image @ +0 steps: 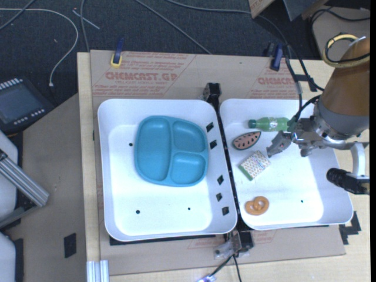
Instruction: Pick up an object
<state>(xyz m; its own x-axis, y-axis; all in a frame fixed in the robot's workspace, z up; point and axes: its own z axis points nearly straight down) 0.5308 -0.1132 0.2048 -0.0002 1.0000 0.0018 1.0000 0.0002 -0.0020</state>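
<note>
Jaws (289, 144) spread empty over right bin (329, 213) holding bottle (269, 123), pretzel (257, 205).

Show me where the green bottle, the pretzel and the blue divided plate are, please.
green bottle (269, 123): camera view, middle of its body, right bin.
pretzel (257, 205): camera view, centre of the twisted piece, right bin.
blue divided plate (172, 150): camera view, on the ridge between compartments, left bin.

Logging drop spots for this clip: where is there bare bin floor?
Left bin: bare along the front, below the blue plate. Right bin: bare front right, beside the pretzel. Crowded at its back left: bottle, brown piece, packet, gripper.
</note>
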